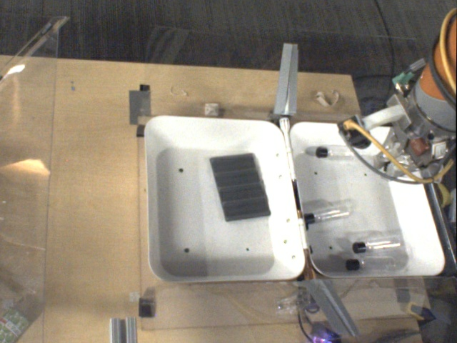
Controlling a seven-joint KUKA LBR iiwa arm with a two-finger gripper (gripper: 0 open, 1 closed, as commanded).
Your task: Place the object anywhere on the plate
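In the camera view we see a wooden bench (86, 213) carrying two shallow white bins side by side. The left bin (164, 249) sits at the centre of the frame, and on its floor lies a dark ribbed plate (240, 186), a rectangle tilted slightly so that its long side runs from upper left to lower right. The right bin (421, 252) holds four clear tubes with black caps: one tube (330, 151) near its upper left corner, a second tube (327, 213) against its left wall at mid-height, a third tube (378, 246) toward its lower right, and a fourth tube (368, 264) just below that one, close to the bottom wall. All the tubes lie flat in the right bin, well apart from the plate. At the upper right of the frame the arm (435, 84) reaches in, with yellow cabling looped beneath it, and its gripper (408, 148) hangs over the upper right part of the right bin. We cannot tell how the gripper stands, as clutter hides it.
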